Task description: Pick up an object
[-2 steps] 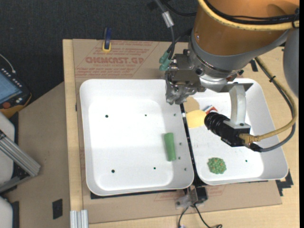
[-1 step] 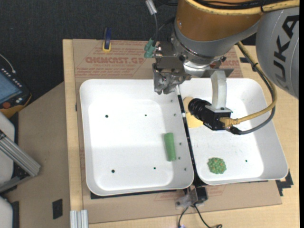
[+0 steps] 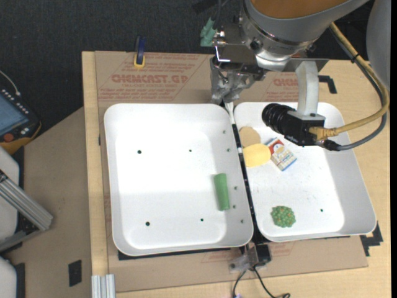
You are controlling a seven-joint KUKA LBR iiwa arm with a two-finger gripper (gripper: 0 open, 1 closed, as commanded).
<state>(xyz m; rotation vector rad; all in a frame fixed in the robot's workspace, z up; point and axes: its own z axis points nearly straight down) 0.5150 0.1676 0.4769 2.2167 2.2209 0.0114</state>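
Nearest the camera, right bin (image 3: pixel 347 185): a green bumpy ball (image 3: pixel 283 216) sits close to its front edge, left of centre. Left bin (image 3: pixel 124 166): one green block (image 3: pixel 221 191), w/ long axis running front-to-back, lying just inside the bin's right wall, toward the front-right corner.

Further back in the right bin: a small red/white/blue box (image 3: pixel 283 154) lies tilted, just beside a yellow rounded piece (image 3: pixel 255 156); behind that a tan rounded piece (image 3: pixel 249 135), touching or nearly so, both close to the bin's left wall. At the back of the same bin a black cylindrical fitting w/ white bracket (image 3: pixel 298 120) hangs off the arm, cable running right.

Farthest: gripper (image 3: pixel 226 95) sits over the back edge where the two bins meet, i.e. at the right bin's back-left corner. Fingers are lost against dark metal, so can't tell how wide they are; nothing seen held.

Judgement: no object picked yet. Nearest candidates are the tan and yellow pieces, which lie frontward and slightly right of the gripper. Green block is also frontward, but further and on the other side of the divide. The tan/yellow/box cluster is crowded, so a grab there could nudge neighbours.
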